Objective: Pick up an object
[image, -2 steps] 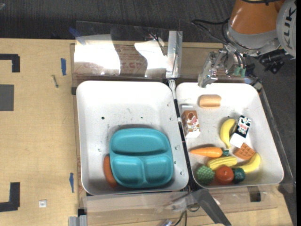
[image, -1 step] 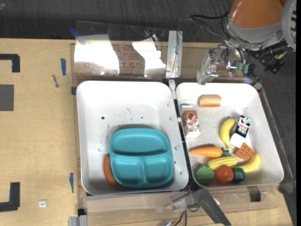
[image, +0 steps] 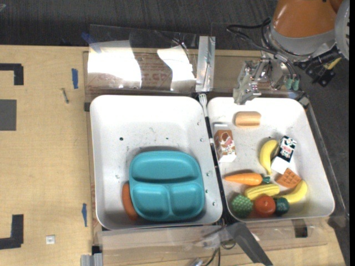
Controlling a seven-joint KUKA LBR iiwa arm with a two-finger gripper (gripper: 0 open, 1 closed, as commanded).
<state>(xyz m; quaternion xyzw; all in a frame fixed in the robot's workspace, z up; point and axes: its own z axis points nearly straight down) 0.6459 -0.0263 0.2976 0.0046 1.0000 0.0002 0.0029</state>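
Two white bins sit side by side on our bench: the left bin (image: 105,115) carries a teal divided tray (image: 165,186) with an orange thing (image: 127,201) tucked against its left edge, and the right bin (image: 316,143) carries the toy food. Most of that food lies bunched toward the near right corner, which we read as loose tipping-in and not as arranging: a carrot (image: 243,178), two bananas (image: 268,154), a waffle piece (image: 287,178), a tomato (image: 264,205) and a green bumpy piece (image: 242,204), several touching. A small carton (image: 225,144) lies against the dividing wall. Our gripper (image: 248,90) hangs over the far rim of the right bin, and we cannot tell how it is set; nothing shows in it. The hot-dog bun (image: 247,118) lies apart from the heap, just below the gripper, so we judge it the likeliest pick. Its long axis runs left to right across the view, parallel to the far rim, neither end distinct.
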